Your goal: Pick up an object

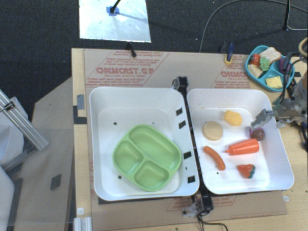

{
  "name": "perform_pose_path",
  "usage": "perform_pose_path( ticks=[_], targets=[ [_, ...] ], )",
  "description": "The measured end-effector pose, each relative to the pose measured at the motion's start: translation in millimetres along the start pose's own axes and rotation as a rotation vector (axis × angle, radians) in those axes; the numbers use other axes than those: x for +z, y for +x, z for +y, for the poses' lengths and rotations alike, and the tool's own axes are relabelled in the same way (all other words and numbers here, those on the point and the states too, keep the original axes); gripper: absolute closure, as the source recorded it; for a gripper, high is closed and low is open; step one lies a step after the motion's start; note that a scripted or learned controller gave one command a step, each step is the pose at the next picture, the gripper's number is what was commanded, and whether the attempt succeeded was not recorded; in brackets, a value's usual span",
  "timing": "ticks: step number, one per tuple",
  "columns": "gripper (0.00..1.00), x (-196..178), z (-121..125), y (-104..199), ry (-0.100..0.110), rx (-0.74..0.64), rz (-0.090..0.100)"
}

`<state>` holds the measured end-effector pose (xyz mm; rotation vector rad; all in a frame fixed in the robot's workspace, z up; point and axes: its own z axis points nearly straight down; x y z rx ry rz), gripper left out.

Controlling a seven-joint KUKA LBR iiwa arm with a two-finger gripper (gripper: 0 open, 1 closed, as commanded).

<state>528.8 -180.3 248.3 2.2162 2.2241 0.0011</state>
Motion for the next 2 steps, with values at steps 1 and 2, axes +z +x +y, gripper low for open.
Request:
perform_pose_path(
  ticks=[1,2],
  targets=[
    [0.00,-244.4,9.7,88.6,-0.020,-0.008,-0.001],
    [1.00,-246.3,9.3,85.5,-0.007,-0.006,-0.002]
  ],
)
